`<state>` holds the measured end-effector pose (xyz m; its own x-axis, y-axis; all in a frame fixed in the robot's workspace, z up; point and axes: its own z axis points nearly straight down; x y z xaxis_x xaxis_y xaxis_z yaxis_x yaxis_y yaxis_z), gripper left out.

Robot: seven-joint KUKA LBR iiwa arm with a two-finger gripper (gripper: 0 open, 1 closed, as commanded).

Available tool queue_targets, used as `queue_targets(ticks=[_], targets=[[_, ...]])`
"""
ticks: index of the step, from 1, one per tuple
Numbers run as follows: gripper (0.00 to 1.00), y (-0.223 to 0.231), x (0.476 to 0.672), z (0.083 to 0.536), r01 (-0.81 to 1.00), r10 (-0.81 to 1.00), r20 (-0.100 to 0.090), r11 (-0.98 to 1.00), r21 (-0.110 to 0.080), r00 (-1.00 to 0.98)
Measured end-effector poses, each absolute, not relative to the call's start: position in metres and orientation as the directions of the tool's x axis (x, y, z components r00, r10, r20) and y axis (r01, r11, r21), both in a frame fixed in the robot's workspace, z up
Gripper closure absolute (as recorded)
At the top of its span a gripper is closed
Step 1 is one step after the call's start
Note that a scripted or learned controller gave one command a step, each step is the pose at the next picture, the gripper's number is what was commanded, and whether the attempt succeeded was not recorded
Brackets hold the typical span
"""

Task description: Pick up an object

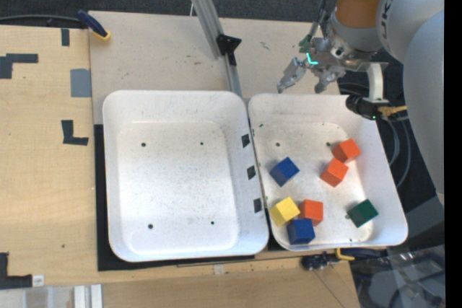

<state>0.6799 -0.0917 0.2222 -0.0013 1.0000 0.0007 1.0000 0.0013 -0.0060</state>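
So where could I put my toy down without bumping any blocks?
The left bin has a bare floor from wall to wall. In the right bin, the far strip by the gripper is free too. It gets crowded nearer: the yellow block, a blue block and an orange block bunch together at the front.

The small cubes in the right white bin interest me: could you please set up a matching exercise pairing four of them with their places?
Things:
1. small green cube
2. small yellow cube
3. lone blue cube in mid-bin
4. upper orange cube

Places:
A. nearest the right white bin's far right rim
B. left of centre, apart from the other cubes
C. near right corner, alone
D. near the front rim, touching an orange cube and a blue one

Pairs: 1-C, 2-D, 3-B, 4-A
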Motion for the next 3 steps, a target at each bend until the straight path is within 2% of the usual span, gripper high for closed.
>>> queue_targets(ticks=[1, 3], targets=[[0.0, -0.092, 0.681, 0.225, 1.0, 1.0, -0.001, 0.002, -0.002, -0.002], [0.0, -0.106, 0.667, 0.11, 1.0, 1.0, -0.001, 0.0, -0.007, 0.0]])
